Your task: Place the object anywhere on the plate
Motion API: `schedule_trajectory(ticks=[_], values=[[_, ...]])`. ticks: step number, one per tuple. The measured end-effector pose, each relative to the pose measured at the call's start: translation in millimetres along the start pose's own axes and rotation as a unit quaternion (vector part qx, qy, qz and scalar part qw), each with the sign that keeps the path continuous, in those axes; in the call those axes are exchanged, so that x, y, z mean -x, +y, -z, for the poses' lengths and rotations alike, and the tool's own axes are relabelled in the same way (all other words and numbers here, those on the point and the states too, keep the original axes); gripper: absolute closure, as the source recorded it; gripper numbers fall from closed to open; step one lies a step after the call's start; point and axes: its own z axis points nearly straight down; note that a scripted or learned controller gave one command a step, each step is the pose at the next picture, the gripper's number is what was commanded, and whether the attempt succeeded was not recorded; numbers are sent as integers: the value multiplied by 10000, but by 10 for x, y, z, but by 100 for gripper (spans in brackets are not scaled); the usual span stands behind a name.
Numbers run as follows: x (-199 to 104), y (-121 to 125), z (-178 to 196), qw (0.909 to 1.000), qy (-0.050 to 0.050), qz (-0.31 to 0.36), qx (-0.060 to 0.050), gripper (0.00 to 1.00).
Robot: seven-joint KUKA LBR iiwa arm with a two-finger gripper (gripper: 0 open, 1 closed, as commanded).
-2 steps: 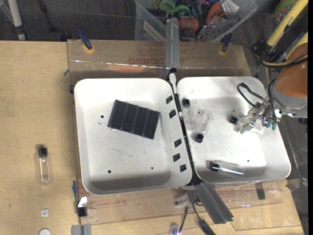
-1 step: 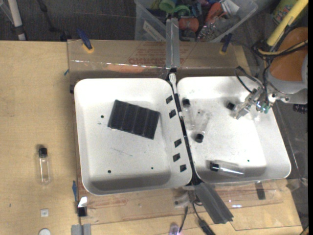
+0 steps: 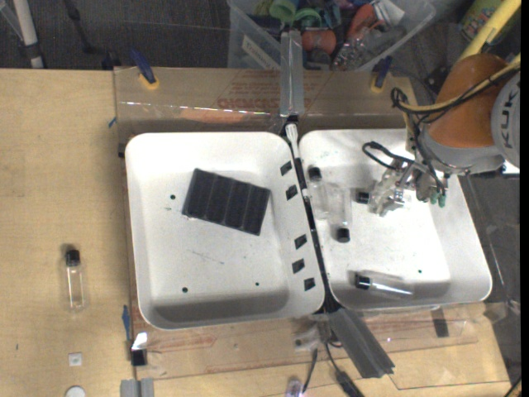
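1. The gripper is seen low over the right bin, reached in from the right; whether it is wide or narrow cannot be told, as its tip is lost among glare and cables.
2. A black-capped vial is found just beside the gripper's tip, on its left. Whether it is gripped or merely touched cannot be made out, so no hold is claimed.
3. The plate, dark and ribbed, is laid flat in the left bin, well apart from the gripper. It is judged to be set there so that a carry across is demanded.
4. The step in hand is judged to be the pick; the placing is not yet done.
5. The divider between the bins is noted directly along the way to the plate; a lift over it is likely to be needed.
6. Clutter is counted in the right bin: a second vial lying by the divider, and a third vial near the front wall. Either could be knocked or taken by mistake.
7. A spare vial is spotted on the bench, far left, out of play.
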Motion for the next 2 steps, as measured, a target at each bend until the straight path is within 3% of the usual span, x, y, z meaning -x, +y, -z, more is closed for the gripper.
schedule_trajectory(ticks=[1, 2], values=[[-42, 566, -11, 9548, -2, -2973, -4, 100], [191, 306, -7, 9554, -10, -2953, -6, 100]])
